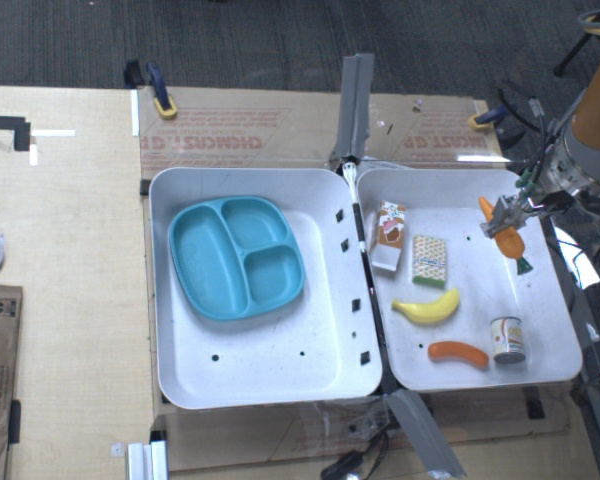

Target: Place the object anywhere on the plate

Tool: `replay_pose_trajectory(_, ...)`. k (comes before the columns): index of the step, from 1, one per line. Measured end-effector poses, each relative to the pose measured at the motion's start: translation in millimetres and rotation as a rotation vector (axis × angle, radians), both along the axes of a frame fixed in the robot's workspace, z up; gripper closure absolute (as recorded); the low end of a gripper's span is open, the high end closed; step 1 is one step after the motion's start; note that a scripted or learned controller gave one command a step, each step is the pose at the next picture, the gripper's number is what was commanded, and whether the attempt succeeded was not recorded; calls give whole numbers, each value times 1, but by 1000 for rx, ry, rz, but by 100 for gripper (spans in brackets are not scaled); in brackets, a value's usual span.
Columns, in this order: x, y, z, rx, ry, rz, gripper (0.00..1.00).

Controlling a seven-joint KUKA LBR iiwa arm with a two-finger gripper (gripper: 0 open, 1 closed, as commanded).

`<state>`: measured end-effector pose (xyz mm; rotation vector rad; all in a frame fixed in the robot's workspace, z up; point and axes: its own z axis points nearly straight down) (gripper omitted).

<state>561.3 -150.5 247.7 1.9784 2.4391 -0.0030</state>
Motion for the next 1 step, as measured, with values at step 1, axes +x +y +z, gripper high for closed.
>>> replay_pose_trajectory(1, 24, 19, -24, 0, 0, -162, 100)
